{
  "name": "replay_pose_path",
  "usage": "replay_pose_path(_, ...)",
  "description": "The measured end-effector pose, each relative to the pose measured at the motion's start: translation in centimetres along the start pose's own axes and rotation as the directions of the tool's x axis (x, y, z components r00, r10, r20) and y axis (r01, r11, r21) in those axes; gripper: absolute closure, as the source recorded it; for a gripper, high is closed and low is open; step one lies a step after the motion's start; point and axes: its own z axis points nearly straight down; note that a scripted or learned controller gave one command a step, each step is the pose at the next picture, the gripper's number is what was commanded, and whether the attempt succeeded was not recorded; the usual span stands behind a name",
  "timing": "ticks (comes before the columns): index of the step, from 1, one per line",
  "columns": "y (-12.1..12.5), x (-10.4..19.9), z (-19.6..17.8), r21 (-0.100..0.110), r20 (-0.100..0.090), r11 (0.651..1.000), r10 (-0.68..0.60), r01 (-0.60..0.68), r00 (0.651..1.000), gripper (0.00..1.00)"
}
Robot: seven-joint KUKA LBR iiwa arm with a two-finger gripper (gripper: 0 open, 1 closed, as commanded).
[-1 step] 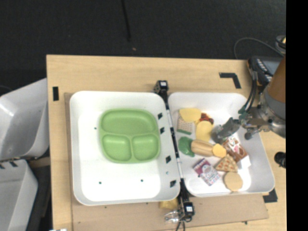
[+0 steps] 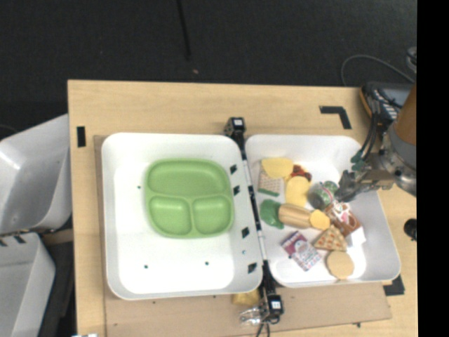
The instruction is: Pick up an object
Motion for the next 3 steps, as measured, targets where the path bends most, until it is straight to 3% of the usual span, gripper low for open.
replay_pose_path(1,2.0,6.6,-1.6,-0.004,-0.002,1.000,-0.008,0.008,1.000,1.00)
replay_pose_path(2,-1.3,14.9,-8.7,-0.009,-0.003,1.000,-0.011,0.011,1.000,1.00)
replay_pose_path(3,-0.4,18.4,-6.3,0.001,-0.001,1.000,-0.004,0.004,1.000,1.00)
